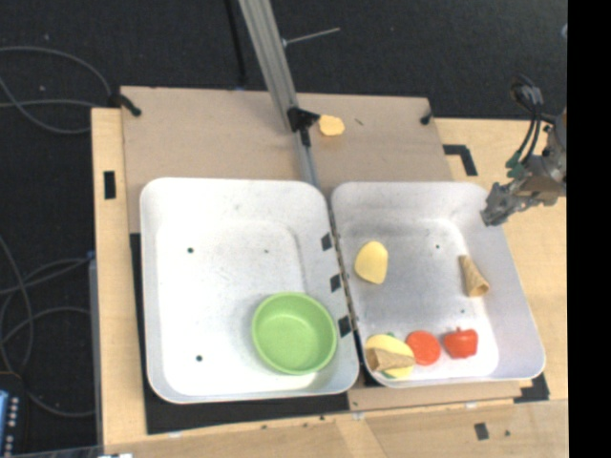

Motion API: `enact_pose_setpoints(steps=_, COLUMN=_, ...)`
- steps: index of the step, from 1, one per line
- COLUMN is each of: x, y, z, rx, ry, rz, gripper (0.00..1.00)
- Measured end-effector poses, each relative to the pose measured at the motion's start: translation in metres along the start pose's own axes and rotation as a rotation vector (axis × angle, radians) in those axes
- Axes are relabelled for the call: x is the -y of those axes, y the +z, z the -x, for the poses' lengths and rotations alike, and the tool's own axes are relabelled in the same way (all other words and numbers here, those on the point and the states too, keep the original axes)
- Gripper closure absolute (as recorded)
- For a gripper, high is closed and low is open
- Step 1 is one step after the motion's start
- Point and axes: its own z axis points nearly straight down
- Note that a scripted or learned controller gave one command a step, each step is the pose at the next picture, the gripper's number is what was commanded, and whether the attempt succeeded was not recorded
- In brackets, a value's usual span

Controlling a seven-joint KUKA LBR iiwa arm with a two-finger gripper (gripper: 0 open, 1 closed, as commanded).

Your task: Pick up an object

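**Gripper at the right bin's far corner, objects lying below it**

Dark floor with loose cables surrounds a pale wooden bench, on which a brown board backs two shallow white plastic bins set side by side. An aluminium post slants up from the board's far edge, with a small yellow-orange lump lying on the board just beside its base.

In the left white bin a round light-green plastic bowl sits near the front right corner, close to the divider between the bins.

In the right white bin lie several small items. A yellow rounded piece, lemon-like in shape, rests left of centre. A tan cone-shaped piece lies near the right wall, well apart from it. Along the front edge, a yellow and tan item sits in the front left corner, touching a small round red-orange piece; a red pepper-like piece with a dark stem lies just beside that.

The grey two-finger gripper enters from the right and hangs over the right bin's far right corner, above the rim. Whether it is open or closed cannot be told at this size, and nothing is visibly held. It is well apart from every object in the bin, the tan cone being nearest.
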Motion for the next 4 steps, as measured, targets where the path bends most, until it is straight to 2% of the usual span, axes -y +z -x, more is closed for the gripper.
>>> enact_pose_setpoints(steps=1, x=0.011, y=0.010, z=-0.039, rx=0.000, ry=0.001, rz=-0.004, gripper=1.00)
enact_pose_setpoints(steps=2, x=0.017, y=0.006, z=-0.091, rx=-0.002, ry=-0.002, rz=-0.004, gripper=1.00)
enact_pose_setpoints(steps=4, x=0.055, y=0.028, z=-0.175, rx=-0.001, ry=0.001, rz=-0.005, gripper=1.00)
